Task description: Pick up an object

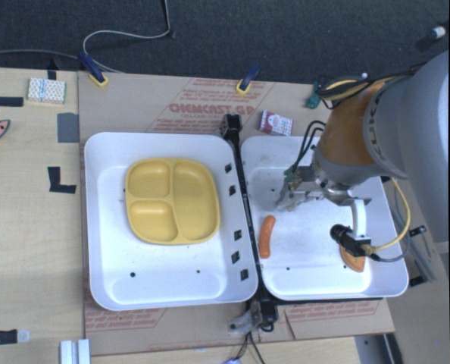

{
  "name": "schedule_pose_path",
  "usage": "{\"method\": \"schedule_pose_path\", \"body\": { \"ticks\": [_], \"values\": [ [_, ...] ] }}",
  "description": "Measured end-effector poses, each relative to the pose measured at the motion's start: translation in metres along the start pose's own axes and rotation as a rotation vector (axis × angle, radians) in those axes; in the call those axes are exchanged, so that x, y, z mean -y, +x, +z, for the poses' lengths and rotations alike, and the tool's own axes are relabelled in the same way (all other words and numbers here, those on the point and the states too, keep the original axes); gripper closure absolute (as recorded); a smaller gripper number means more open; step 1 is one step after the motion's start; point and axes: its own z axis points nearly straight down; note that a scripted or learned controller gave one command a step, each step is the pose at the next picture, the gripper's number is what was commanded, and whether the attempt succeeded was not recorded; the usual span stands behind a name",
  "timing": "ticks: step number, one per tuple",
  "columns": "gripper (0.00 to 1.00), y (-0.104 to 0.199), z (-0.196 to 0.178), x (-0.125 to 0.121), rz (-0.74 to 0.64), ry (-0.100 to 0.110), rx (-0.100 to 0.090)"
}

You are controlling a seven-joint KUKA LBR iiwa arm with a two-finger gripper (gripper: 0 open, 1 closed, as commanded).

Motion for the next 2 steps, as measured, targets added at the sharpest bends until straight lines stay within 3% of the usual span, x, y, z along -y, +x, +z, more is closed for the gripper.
{"method": "schedule_pose_path", "body": {
  "ticks": [1,2],
  "values": [
    [0.0,0.0,0.0002,0.0001,0.0,0.001,0.0],
    [1.0,0.001,-0.009,0.0,-0.001,0.002,-0.002]
  ]
}}
